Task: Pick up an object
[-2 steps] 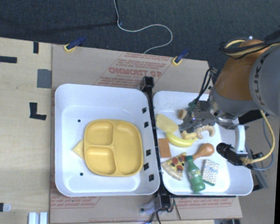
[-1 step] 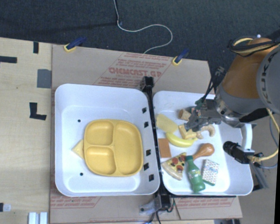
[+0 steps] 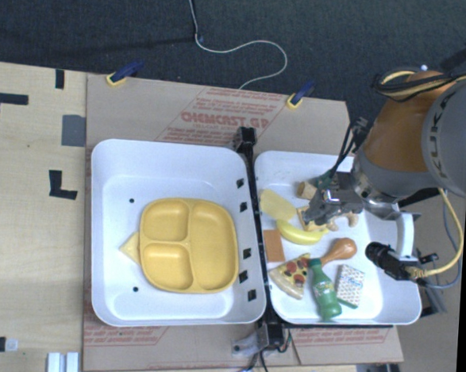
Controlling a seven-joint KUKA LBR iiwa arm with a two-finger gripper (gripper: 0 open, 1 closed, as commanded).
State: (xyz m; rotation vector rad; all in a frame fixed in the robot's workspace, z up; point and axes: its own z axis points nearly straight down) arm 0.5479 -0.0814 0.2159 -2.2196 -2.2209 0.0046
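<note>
Gripper (image 3: 320,209) low in right bin (image 3: 399,316), w/ banana (image 3: 293,220) just left & touching below it; banana's long axis runs far-left to near-right; can't tell finger state; nothing seen held; yellow tray (image 3: 189,244) in left bin (image 3: 112,212).

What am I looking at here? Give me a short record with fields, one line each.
left bin: holds a yellow divided plate
right bin: holds toy foods
toy foods: banana, pizza slice, green bottle, drumstick
arm: reaches in from the right
gripper: low over the right bin, beside the banana
held item: none seen between the fingers
</note>
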